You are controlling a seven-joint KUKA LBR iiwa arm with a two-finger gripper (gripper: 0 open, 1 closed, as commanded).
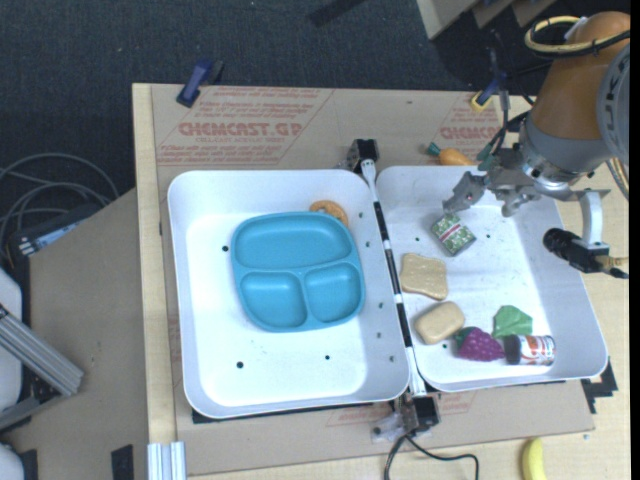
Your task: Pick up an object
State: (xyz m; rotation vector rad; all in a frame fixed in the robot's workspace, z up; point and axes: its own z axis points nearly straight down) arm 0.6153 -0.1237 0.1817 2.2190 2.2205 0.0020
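Grapes lie low; the arm's end effector hangs spread above the right bin.

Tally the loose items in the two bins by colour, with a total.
Blue: 1, divided plate
Orange-brown: 1, small item behind the plate
Green: 2, patterned packet, leaf
Tan: 2, toast slice, bread roll
Purple: 1, grapes
Red and white: 1, can
Total: 8

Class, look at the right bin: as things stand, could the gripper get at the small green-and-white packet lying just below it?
Probably yes. The gripper hangs just above and right of the green-and-white packet, which lies alone on bare bin floor. The toast slice sits apart below it, so nothing blocks a descent.
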